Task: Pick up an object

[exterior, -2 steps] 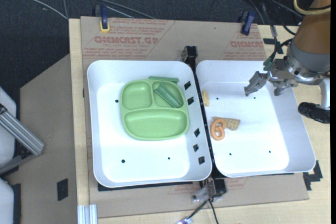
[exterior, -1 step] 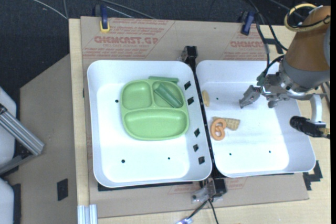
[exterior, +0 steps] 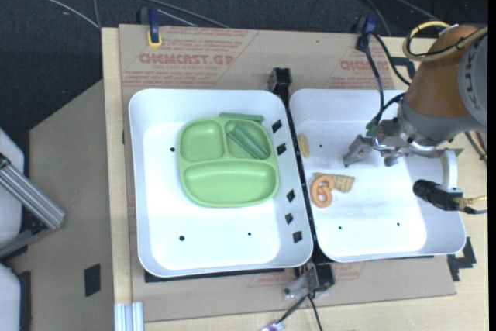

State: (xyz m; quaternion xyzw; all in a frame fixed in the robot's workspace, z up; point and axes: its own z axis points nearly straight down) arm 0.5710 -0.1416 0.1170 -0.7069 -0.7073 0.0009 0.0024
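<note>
small orange pretzel-shaped toy [exterior: 322, 191]

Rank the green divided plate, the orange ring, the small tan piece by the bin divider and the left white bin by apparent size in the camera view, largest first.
1. left white bin
2. green divided plate
3. orange ring
4. small tan piece

The gaps are plain, and nearness to the camera does not change the order.

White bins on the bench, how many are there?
2. The left bin holds a green divided plate. The right bin sits beside it, with small orange food pieces near its left side and the gripper above it.
</note>
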